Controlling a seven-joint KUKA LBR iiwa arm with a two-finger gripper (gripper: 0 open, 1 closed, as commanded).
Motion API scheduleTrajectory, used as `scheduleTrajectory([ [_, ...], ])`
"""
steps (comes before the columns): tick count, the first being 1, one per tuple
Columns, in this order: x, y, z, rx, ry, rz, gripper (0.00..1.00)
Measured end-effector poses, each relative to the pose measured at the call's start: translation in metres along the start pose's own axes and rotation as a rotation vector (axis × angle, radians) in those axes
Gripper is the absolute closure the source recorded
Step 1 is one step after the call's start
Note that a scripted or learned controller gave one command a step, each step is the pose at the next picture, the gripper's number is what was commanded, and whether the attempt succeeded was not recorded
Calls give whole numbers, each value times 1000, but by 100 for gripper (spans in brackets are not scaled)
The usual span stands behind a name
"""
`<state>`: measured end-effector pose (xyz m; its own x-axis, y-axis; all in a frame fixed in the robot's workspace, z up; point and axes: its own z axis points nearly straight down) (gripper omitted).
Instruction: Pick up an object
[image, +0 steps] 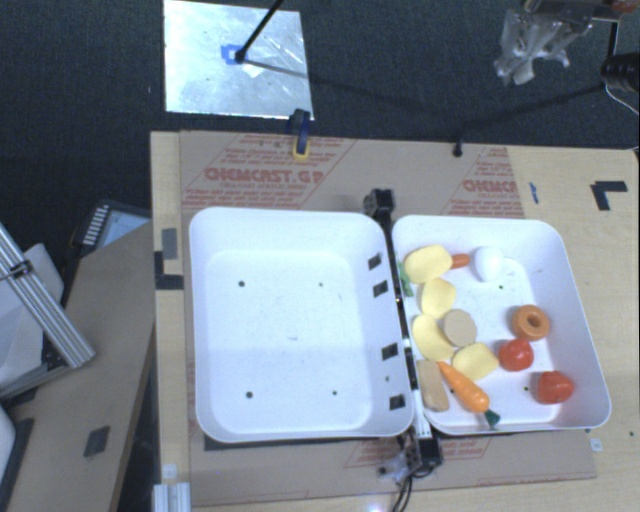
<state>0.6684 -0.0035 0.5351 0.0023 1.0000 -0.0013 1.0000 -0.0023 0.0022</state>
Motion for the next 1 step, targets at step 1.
scheduleTrajectory([
  [1, -63, 0, 0, -1, 0, 2, 100],
])
